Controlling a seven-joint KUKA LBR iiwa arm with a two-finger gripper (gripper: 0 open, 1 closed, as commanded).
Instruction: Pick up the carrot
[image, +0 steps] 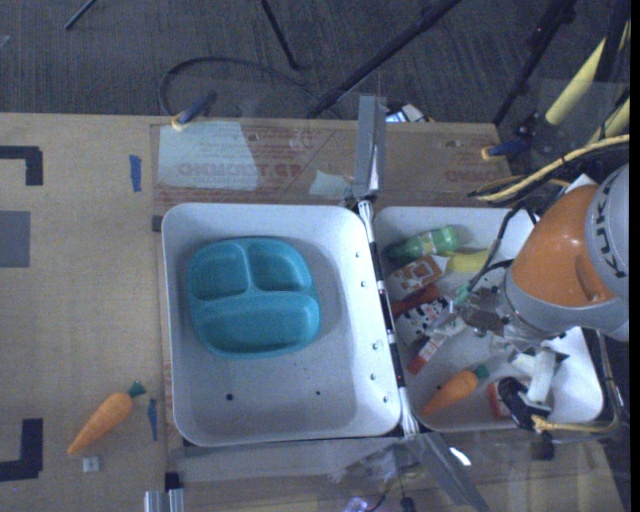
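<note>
Camera view shows the carrot low in the right bin, near the gripper, open or shut I cannot tell, which could miss and grab the packets close by instead.

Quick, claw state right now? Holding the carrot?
Claw: cannot be told, open or closed.
The carrot lies on the floor of the right bin beside it, not seen in its grip.

Your worktop is tan. Beyond it you see dark carpet crossed by black stand legs.
</note>
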